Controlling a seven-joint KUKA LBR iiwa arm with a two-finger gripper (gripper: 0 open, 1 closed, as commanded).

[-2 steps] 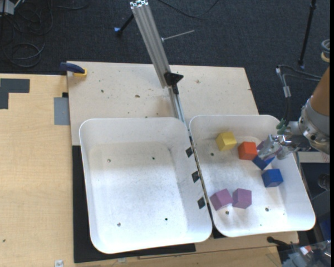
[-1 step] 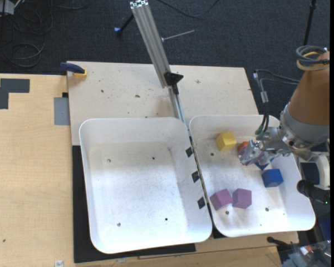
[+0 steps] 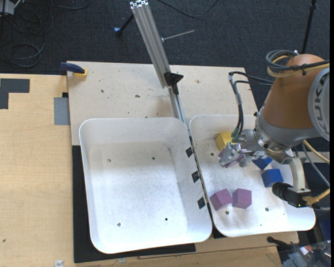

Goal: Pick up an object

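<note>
Camera view showed the arm [image 3: 292, 102] reaching in from the right of the frame, its gripper [image 3: 232, 156] low over the right bin [image 3: 300, 222], in that bin's upper left part. Whether the pincer was apart or together could not be told; the metal parts blurred into a greyish-purple shape beneath them, and no object could be made out clamped there.

Candidates for picking all lay in the right bin. A yellow block [image 3: 223, 140] sat just beside the gripper, toward the upper left. Blue blocks [image 3: 271, 176] lay to the lower right, partly hidden under the wrist. Two purple cubes [image 3: 231, 198] sat near each other toward the bin's lower edge, well apart from the gripper. The left bin [image 3: 100, 149] lay alongside.

By my judgement the step in hand was the descent or closing on something near the yellow block, with no lift begun. The next move would call for a firm close, then a straight rise.

Room looked tight on the left, where the divider [image 3: 193, 160] between the bins ran close to the gripper and the yellow block. More open floor lay toward the bin's lower middle, around the purple cubes.
</note>
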